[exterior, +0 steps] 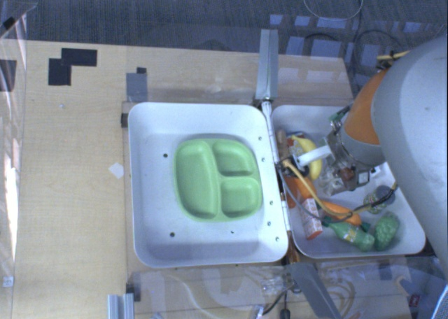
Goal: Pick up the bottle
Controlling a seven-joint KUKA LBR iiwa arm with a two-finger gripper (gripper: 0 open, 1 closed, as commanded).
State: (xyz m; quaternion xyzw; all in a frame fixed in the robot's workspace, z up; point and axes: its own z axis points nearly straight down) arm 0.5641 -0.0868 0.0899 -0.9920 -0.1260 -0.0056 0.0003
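An orange bottle (301, 195) with a red and white label lies along the left wall of the right bin (413, 240). A small green bottle (352, 234) with an orange cap lies near that bin's front edge. My gripper (338, 175) hangs low over the bin's middle, just right of the orange bottle and above the clutter. The grey arm with its orange band (360, 118) covers the bin's right side and hides what lies under it.
A banana (306, 148), an orange carrot-like piece (334, 207) and a green bumpy toy (386, 229) crowd the right bin. The left bin (150, 171) holds a green divided tray (217, 178). A metal divider (268, 66) stands between the bins at the back.
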